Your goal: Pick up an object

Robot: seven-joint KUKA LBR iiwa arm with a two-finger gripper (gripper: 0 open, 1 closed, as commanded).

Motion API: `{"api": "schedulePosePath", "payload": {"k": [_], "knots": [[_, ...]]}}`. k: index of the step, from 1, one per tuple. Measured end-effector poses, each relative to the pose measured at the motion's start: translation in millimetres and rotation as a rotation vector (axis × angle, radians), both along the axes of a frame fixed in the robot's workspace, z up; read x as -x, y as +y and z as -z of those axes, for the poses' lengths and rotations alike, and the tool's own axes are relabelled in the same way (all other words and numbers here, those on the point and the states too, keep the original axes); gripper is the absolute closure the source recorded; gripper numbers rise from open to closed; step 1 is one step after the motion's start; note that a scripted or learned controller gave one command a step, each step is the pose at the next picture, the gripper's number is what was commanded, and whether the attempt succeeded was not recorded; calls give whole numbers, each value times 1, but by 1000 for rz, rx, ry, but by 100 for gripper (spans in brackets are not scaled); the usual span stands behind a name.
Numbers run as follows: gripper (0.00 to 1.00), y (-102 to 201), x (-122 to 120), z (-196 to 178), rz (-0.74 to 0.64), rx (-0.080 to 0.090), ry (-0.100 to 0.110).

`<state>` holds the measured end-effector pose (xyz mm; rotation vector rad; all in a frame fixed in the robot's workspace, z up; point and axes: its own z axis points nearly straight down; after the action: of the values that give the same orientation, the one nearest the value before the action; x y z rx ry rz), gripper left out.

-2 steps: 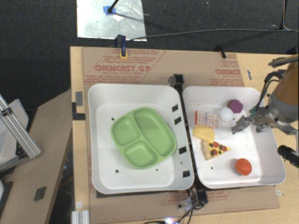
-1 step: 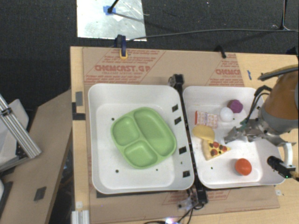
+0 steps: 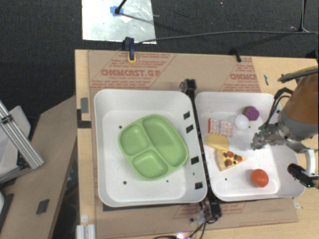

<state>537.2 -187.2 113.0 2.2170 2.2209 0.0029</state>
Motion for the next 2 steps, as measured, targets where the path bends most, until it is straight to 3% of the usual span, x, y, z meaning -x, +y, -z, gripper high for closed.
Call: {"api": "schedulePosePath", "payload": {"k": [2], "knots": [[100, -11, -7, -99, -2, 1, -3]]}}
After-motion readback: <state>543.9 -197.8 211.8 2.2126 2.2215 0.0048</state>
